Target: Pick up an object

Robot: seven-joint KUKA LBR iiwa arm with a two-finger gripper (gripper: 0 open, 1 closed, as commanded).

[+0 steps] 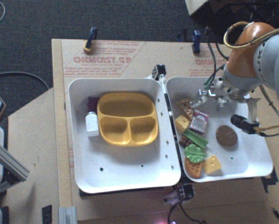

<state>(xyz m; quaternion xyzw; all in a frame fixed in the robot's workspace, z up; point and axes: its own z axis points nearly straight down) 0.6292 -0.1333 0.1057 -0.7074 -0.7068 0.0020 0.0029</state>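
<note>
My gripper (201, 97) hangs over the upper left part of the right bin (251, 164), below the grey and orange wrist (244, 55). Just under and left of it lie a brown waffle piece (185, 108) and a pink packet (199, 121). Further down the bin's left side sit a pale cheese cube (182, 123), a green strip (196, 138), a leafy green piece (194, 152), an orange waffle (193, 168) and a yellow cheese wedge (212, 164). A round brown cookie (226, 136) lies in the middle. Nothing shows as held.
The left bin (83, 171) holds a yellow divided plate (128, 118), a small white bottle (92, 124) and a dark purple item (93, 101). A black cylinder (242, 123) on the arm juts over the right bin. Clamps (90, 39) stand at the board's far edge.
</note>
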